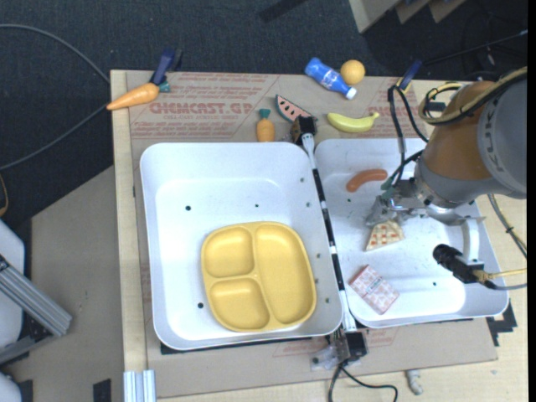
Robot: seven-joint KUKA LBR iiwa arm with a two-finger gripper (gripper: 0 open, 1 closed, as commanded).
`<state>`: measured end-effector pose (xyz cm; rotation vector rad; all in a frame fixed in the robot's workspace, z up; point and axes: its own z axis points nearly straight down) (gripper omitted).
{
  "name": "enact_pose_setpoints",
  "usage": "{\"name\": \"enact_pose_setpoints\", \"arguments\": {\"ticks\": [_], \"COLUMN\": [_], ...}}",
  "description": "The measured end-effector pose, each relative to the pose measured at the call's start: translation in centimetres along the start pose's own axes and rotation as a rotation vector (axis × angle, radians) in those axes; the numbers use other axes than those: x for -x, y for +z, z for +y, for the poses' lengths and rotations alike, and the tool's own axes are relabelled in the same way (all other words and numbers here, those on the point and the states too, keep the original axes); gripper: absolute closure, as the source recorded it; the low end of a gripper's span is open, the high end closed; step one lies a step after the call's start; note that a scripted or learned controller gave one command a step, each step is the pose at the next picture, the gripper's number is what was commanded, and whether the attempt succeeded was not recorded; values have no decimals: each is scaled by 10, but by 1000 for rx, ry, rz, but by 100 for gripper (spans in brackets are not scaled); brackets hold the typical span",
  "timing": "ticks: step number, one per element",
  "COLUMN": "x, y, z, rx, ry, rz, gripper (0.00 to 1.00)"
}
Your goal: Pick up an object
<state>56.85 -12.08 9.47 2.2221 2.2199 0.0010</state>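
Observation:
In the right bin (435, 301) lie a pizza-slice toy (383, 236), a red sausage (367, 179) and a pink checkered packet (373, 288). My gripper (387, 209) hangs low over the bin, its tips just above the top edge of the pizza slice. The grey arm with its orange band comes in from the right and hides the bin's right part. A yellow divided plate (258, 275) rests in the left bin (176, 182).
Behind the bins on the cardboard lie a carrot (134, 97), a watermelon slice (289, 107), a small orange toy (265, 129), a banana (352, 121), a blue bottle (328, 77) and an orange ball (353, 71). Cables run near the arm at the right.

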Motion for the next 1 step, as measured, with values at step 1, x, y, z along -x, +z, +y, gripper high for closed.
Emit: {"name": "enact_pose_setpoints", "arguments": {"ticks": [1], "x": [-83], "y": [-90], "z": [2], "rx": [1], "ry": [-2], "rz": [1], "gripper": [100]}}
